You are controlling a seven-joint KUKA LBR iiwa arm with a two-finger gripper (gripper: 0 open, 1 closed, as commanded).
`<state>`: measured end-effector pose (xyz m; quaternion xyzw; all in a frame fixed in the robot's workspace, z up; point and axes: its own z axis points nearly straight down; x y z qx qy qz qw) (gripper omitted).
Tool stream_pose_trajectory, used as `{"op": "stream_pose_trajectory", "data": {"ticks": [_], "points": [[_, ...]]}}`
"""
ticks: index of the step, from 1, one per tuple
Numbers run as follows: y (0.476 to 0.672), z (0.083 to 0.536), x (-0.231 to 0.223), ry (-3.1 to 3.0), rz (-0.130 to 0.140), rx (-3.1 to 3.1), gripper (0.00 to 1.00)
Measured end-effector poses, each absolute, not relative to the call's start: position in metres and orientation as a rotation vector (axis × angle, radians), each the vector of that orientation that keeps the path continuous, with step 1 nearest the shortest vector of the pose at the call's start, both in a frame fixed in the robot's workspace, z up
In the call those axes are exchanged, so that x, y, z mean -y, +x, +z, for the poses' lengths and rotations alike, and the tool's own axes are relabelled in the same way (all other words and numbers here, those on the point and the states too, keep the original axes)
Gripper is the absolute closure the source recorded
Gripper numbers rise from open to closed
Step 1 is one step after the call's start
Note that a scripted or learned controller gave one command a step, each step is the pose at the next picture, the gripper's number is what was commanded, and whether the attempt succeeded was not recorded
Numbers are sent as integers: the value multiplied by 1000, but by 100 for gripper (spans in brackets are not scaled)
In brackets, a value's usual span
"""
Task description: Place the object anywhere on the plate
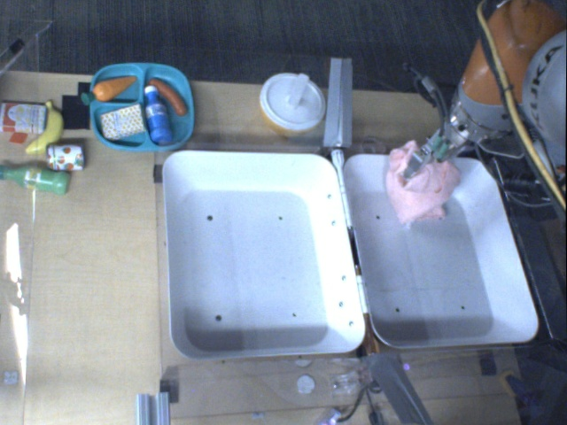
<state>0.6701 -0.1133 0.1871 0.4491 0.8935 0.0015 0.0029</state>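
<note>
Looking first at the pink cloth (pixel 422 188), we find it bunched in a soft heap at the far end of the right bin (pixel 461 308), close to that bin's far left corner. Our gripper (pixel 418 164) is down at the top of the heap, and a fold of the pink fabric seems to rise up around its tip, so we judge it pinched on the cloth, though the fingers themselves are too small and too buried for us to be sure how firm that hold is. Most of the cloth appears to rest on the bin floor or hang just above it; we cannot tell which.

We judge the step in hand to be the pick, at or just past the moment of closing. For a plate, the nearest thing we see is the blue divided tray (pixel 182 104) at the far left of the bench, which has toy food in its compartments; a round white lid on a yellow cup (pixel 292 103) stands just beyond the left bin (pixel 252 326). Which of these the task means we cannot say for certain.

Next we would need a straight lift, high enough for the hanging cloth to clear the bin walls and the metal bar (pixel 337 104) between the bins, then a long carry left. Limp fabric may slip or drag, so we should check the hold early in the lift
</note>
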Motion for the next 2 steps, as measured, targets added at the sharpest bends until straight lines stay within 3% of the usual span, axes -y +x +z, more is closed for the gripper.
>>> {"op": "stream_pose_trajectory", "data": {"ticks": [1, 2], "points": [[672, 226, 111, 1400, 4, -2805, 100], [658, 235, 56, 811, 4, -3030, 100]]}}
